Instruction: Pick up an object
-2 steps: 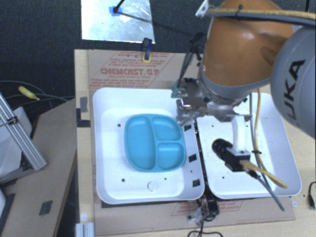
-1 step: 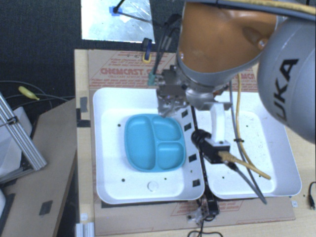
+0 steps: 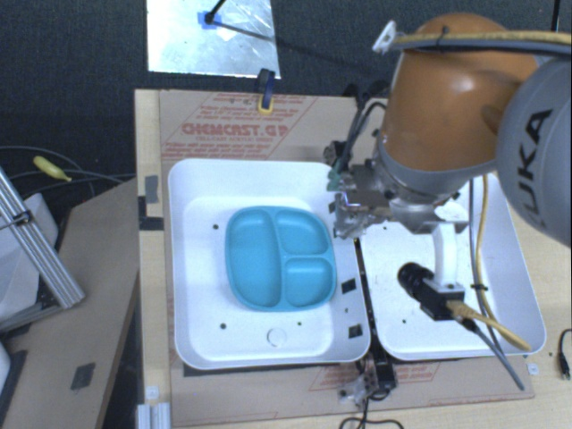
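Nearest the camera, at about six o'clock, the front edge of the pale wooden worktop (image 3: 98,329) carries the two bins on a sheet of brown cardboard (image 3: 237,119). The left shallow white plastic bin (image 3: 192,239) holds the only clear candidate for picking: a light-blue, rounded, three-compartment plastic plate (image 3: 277,257), lying flat near the bin's middle, its right rim close to the wall shared with the neighbouring bin.

At roughly four o'clock, the right shallow white plastic bin (image 3: 523,320) has a black cylindrical fitting (image 3: 420,289) and thin yellow and grey cables (image 3: 487,324) trailing across it; these look like part of the rig, not things to lift.

Further back, at about two o'clock, the grey arm with its orange band (image 3: 456,88) hangs over the divide between the bins. The pincer (image 3: 349,208) sits low at the plate's three o'clock edge, just beside it, but whether it is spread or closed I cannot tell, and nothing visible shows the plate caught in it.

To do this step well, I would judge the plate's raised right rim the best purchase: bring one finger inside the rim and one outside, descend squarely, and close firmly before lifting. A flat, smooth plate is likely to tip or slip, so a slow, level lift seems wise.

Farthest off, at twelve o'clock, a shiny silver sheet (image 3: 214,25) lies on dark carpet.
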Controlling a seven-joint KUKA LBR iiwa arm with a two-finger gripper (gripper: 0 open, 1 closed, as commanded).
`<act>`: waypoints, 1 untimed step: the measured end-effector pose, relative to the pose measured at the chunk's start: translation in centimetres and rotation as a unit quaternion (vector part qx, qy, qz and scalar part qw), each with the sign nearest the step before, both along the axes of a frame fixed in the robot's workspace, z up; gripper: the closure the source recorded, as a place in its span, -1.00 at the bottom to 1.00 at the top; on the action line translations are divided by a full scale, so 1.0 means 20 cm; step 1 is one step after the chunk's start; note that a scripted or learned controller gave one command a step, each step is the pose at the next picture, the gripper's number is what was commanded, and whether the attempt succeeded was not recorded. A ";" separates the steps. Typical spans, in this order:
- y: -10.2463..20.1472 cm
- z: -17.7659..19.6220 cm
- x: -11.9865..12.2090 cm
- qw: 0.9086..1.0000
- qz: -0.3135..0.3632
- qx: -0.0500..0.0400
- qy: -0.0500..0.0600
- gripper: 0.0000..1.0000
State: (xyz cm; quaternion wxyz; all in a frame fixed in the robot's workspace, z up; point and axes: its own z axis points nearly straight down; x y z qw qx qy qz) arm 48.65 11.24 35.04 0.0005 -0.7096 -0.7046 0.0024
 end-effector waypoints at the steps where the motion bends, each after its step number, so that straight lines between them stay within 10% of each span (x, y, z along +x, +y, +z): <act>1: 0.10 0.09 0.00 1.000 0.006 0.002 -0.004 1.00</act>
